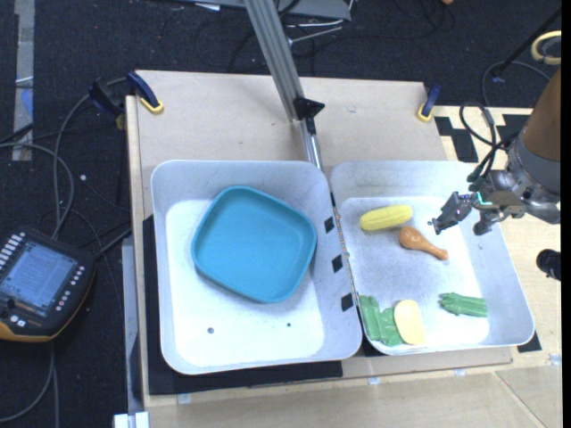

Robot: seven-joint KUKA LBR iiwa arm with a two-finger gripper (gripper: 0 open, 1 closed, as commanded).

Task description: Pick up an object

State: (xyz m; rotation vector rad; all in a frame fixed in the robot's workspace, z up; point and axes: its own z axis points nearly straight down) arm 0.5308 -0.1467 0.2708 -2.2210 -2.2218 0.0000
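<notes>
The right bin [500, 266] holds a yellow corn cob [386, 218], an orange-brown drumstick-shaped piece [421, 242], a small green vegetable [463, 305], a pale yellow slice [409, 322] and a green leafy piece [378, 321]. My gripper [467, 214] hangs over the right part of this bin, just right of the drumstick piece and above the bin floor. Its two dark fingers stand apart with nothing between them.
The left bin [178, 328] contains a square blue plate [254, 243]. A slanted metal pole [278, 47] rises behind the bins. A handheld pendant [40, 283] and cables lie on the floor at left. Clamps sit on the bench's back corners.
</notes>
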